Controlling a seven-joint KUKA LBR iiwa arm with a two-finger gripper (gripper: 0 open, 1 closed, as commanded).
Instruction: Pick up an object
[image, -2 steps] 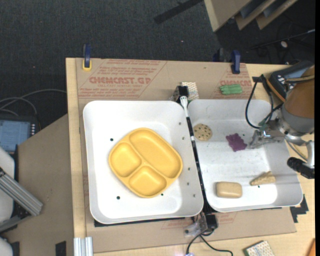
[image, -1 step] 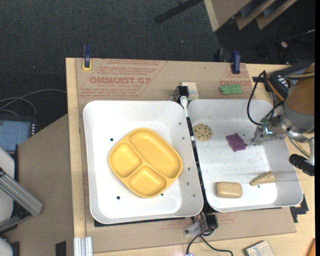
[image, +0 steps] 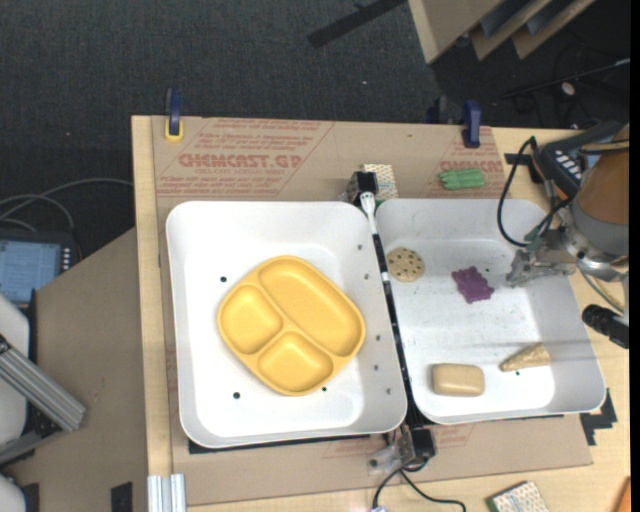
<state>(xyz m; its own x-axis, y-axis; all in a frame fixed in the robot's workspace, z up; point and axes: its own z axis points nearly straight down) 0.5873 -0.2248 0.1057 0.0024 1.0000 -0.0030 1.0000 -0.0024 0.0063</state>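
From above, the gripper (image: 527, 268) hangs over the right bin (image: 560, 400) at its far right side; whether it is wide or narrow I cannot tell. The purple object (image: 472, 284) lies just left of it, nearest of the bin's pieces.

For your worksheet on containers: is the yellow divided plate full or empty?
Empty: all three compartments of the yellow divided plate show bare yellow.

Two white bins (image: 200, 330) are counted – one yellow divided plate (image: 290, 325), one cookie (image: 405, 264), one purple piece (image: 473, 284), one tan block (image: 458, 379), one wedge (image: 526, 357) – one green item (image: 462, 180).
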